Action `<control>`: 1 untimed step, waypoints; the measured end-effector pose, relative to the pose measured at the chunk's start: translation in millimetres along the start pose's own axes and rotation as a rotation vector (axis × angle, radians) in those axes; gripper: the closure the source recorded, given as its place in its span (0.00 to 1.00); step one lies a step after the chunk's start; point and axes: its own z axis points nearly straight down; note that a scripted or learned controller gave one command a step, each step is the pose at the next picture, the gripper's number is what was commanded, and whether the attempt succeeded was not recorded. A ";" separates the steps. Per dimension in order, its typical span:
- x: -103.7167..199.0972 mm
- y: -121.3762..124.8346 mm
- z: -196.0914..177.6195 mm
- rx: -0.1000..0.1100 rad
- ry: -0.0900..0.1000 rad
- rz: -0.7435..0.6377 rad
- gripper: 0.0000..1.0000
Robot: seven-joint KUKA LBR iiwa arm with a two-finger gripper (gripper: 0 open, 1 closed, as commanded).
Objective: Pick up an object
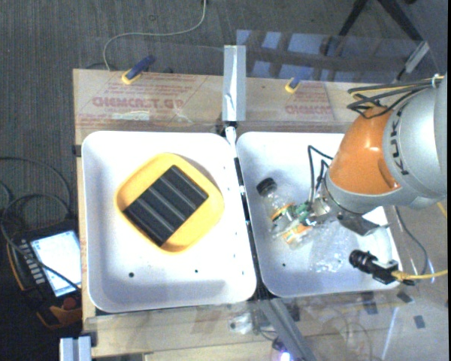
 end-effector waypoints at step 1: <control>44.2 118.0 -76.5 0.003 -0.003 -0.054 1.00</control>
